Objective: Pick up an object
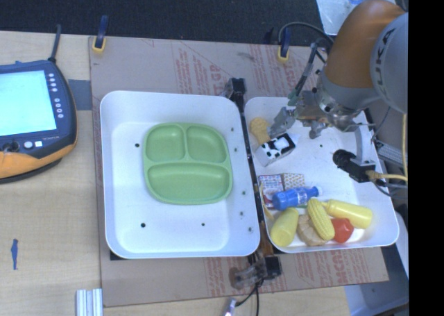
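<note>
My gripper [283, 121] hangs low over the back of the right bin [388, 235]; I cannot tell how it is set. Just beneath its tip lies a black-and-white cow toy [278, 147], with a yellowish lump [259, 128] beside it. Nearer the front edge sit a blue bottle [293, 197], a corn cob [320, 218], a yellow banana [351, 211] and a red piece [342, 230]. The left bin [121, 169] holds a green divided plate [186, 163]. A tablet controller [33, 114] rests far left.

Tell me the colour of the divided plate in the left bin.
Light green: the divided plate, seen in the camera view.
</note>
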`<state>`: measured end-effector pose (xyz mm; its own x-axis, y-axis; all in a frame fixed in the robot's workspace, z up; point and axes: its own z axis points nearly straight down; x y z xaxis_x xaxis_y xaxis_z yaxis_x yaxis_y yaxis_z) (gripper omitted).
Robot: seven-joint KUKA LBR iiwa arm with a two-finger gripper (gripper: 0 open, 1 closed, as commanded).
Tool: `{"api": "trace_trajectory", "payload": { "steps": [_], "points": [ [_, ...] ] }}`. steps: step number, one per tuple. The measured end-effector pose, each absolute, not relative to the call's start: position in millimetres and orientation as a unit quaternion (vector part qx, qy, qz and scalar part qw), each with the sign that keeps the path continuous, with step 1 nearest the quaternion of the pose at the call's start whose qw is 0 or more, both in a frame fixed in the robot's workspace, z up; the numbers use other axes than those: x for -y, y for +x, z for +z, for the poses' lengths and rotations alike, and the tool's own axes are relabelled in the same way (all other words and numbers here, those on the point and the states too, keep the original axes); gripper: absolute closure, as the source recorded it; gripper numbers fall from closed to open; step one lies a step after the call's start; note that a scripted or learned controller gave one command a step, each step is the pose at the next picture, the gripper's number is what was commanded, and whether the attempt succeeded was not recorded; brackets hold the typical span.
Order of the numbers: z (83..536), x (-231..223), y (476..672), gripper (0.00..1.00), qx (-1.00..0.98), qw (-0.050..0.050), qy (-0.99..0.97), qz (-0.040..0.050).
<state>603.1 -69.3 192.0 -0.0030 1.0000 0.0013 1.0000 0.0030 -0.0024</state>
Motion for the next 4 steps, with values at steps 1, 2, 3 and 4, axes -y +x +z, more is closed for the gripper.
{"api": "trace_trajectory", "payload": {
  "steps": [1,2,3,4],
  "points": [
    [112.3,156.7,634.0,0.00,0.708,-0.004,-0.707,-0.0017],
    [104.7,143.0,605.6,0.00,0.707,-0.015,-0.707,-0.0076],
    [105.0,102.0,616.0,0.00,0.708,-0.016,-0.706,-0.0062],
    [92.3,142.0,656.5,0.00,0.708,0.000,-0.706,0.0003]
  ]
}}
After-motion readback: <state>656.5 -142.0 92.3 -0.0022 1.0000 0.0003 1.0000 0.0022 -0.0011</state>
